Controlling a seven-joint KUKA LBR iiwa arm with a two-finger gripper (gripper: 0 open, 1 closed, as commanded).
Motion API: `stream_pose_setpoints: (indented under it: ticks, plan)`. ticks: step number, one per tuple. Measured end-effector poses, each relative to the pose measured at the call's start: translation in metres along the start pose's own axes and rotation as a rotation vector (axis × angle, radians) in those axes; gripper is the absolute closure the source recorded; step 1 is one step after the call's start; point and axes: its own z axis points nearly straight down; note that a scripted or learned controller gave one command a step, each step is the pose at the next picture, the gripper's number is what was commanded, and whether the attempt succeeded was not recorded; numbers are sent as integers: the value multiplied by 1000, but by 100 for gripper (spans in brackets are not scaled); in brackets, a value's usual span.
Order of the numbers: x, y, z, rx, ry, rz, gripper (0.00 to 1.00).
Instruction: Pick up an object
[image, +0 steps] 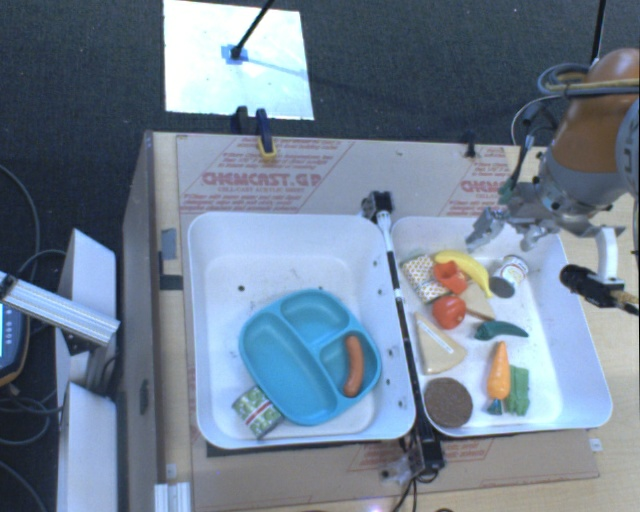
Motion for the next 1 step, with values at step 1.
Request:
stream_pose_setpoints:
  ticks: [1]
  plan:
    - [18, 11, 113, -14, -4, 0, 0]
